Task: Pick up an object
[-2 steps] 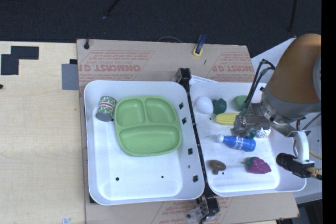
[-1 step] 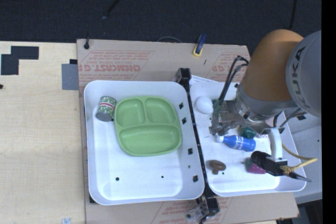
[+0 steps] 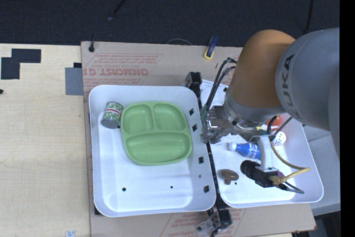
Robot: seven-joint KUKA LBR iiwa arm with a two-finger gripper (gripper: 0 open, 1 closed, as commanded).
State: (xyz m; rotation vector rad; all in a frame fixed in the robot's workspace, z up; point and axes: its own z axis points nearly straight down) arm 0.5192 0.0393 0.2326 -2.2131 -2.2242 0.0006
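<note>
Tube (image 3: 244, 148), blue and white, lies flat in the white bin (image 3: 238, 192) just beside the end effector (image 3: 209, 129), on its arm side, probably the nearest pick. The end effector sits low at that bin's inner wall; spread or closed, I cannot tell. Opposite rests a green divided plate (image 3: 157, 133).

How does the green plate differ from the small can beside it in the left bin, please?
The plate is far bigger than the can. The plate lies flat with its three compartments facing up; the can seems tipped on its side. The plate is plain green; the can has a green and white label and a grey metal end. Both sit close together in the left bin.
</note>
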